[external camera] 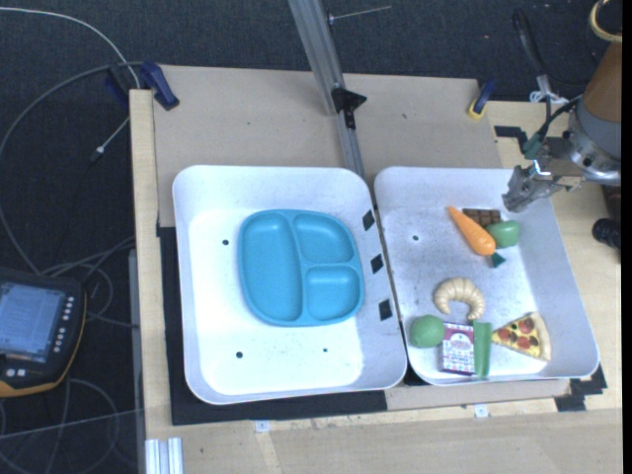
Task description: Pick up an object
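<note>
The right bin holds several toy foods. An orange carrot lies near the back, with a small green piece beside it and a dark brown piece just behind. A beige croissant sits mid-bin. At the front are a green ball, a pink and white packet, a green stick and a pizza slice. My gripper hovers over the bin's back right part, just right of the carrot, with nothing seen in it.
The left bin carries a blue divided tray. A metal post rises behind the bins. Blue clamps sit at the bench's back corners. Cables and a teach pendant lie left of the bench.
</note>
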Controlling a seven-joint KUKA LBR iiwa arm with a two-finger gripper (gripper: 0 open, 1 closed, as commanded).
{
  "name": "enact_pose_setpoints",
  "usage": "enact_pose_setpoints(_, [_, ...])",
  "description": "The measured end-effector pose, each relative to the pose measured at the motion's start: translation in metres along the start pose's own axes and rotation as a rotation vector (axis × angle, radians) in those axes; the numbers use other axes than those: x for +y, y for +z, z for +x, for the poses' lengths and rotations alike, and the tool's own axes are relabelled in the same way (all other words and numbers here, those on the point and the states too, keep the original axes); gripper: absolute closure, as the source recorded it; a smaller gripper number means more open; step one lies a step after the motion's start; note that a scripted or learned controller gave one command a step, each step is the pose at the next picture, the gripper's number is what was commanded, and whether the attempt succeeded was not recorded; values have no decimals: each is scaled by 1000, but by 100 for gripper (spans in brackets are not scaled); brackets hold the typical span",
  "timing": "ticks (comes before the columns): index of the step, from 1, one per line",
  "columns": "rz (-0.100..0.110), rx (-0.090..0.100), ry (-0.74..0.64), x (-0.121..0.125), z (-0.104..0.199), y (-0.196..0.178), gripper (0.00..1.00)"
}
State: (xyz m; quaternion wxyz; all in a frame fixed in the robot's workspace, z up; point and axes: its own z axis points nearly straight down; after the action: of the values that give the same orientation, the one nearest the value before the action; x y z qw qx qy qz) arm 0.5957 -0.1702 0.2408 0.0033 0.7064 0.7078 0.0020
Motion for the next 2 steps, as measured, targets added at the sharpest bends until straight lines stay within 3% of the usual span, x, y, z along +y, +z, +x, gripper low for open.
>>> enact_pose_setpoints(1, [-1, -1, 0, 2, 0, -55, 100])
enact_pose_setpoints(2, [10, 5, -5, 7, 57, -38, 100])
